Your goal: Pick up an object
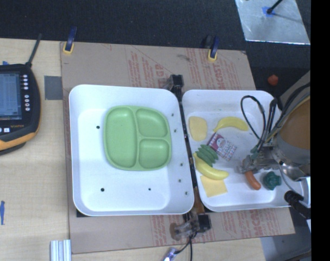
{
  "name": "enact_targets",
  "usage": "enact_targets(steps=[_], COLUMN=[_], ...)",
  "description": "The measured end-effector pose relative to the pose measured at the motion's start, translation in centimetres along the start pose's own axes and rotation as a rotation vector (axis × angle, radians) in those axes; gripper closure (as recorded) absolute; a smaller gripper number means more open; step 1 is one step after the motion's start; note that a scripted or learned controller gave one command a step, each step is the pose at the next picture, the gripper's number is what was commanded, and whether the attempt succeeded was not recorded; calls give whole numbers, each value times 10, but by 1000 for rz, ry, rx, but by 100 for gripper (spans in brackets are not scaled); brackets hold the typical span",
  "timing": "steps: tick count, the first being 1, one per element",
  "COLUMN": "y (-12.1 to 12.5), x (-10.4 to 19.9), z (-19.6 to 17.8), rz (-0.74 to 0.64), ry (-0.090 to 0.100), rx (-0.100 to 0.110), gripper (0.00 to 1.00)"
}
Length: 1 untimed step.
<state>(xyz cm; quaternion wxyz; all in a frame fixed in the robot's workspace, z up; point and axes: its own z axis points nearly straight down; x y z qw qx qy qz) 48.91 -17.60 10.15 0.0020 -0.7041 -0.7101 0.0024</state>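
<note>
- Cables (pixel 186 230) lay at the frame's bottom edge.
- Low in the right bin (pixel 230 203), the hand (pixel 250 165) hovered beside a sausage (pixel 253 181); its state was impossible to tell.
- Judged step: approach; next, closing on it squarely.

1. I see the gripper (pixel 250 165) low in the right bin (pixel 235 203), just above an orange carrot-like piece (pixel 253 180).
2. A green divided plate (pixel 137 138) sits in the left bin (pixel 86 145).
3. A banana (pixel 210 171), 1 yellow slice (pixel 214 186) and a small packet (pixel 222 145) lie nearby.

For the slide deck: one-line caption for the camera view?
Gripper low in the right bin among toy food; green tray in left bin.
</note>
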Motion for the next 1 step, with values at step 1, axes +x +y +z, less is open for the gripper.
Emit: enact_targets(steps=[1], y=[30], x=[105], z=[-91], rz=[2], ry=[1], rx=[-4], gripper=[100])
